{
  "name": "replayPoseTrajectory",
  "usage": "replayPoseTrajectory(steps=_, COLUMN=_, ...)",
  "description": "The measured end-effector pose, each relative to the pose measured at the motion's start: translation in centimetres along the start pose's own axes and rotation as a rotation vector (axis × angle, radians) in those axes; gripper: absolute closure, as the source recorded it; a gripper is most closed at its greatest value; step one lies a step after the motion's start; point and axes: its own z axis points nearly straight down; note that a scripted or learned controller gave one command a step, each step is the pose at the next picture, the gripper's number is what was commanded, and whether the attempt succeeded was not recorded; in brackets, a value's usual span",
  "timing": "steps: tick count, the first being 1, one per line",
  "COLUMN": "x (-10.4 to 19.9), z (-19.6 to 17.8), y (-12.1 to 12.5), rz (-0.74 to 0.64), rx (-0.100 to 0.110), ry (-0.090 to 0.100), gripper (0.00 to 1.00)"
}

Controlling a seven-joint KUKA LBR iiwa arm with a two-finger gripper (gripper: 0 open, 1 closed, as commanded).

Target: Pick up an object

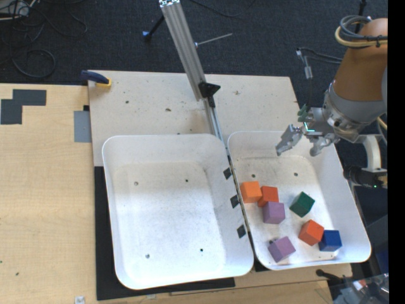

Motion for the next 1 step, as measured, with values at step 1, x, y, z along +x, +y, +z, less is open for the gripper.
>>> replayPoseTrajectory(steps=1, x=-0.08, z=-0.25, y=0.06, rz=0.002, rx=-0.005, ry=-0.001, gripper=0.00)
